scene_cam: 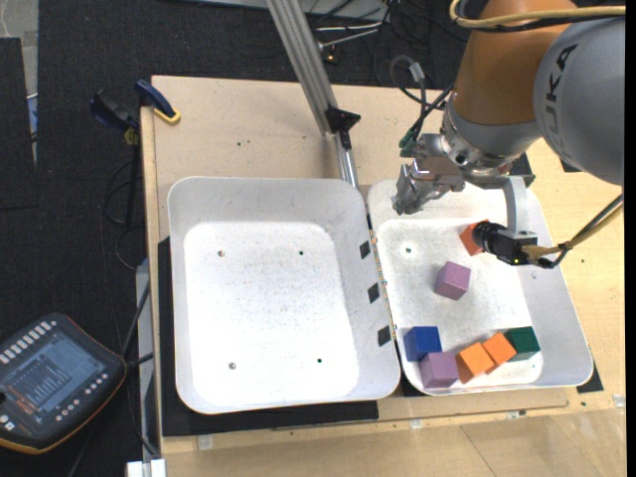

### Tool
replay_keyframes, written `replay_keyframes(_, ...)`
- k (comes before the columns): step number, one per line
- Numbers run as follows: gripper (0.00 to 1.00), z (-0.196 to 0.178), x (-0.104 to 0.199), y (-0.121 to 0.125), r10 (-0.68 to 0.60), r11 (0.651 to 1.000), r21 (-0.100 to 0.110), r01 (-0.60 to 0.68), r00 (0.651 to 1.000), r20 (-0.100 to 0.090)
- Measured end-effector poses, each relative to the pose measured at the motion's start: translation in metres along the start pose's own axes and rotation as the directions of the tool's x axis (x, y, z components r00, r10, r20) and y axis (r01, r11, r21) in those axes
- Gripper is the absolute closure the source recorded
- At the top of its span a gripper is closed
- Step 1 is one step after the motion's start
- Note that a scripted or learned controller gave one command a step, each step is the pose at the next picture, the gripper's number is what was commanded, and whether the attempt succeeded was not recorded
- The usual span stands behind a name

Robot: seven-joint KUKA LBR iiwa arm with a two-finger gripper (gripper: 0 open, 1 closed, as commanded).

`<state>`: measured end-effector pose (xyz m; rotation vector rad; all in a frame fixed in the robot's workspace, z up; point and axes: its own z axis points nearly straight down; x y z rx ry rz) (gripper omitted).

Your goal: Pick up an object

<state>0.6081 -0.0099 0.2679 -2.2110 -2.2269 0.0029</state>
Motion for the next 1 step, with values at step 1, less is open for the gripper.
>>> replay_keyframes(1,1.00,0.0101,0.0598,-0.0178,-0.002,1.000,-0.001,0.002,1.000,-0.001)
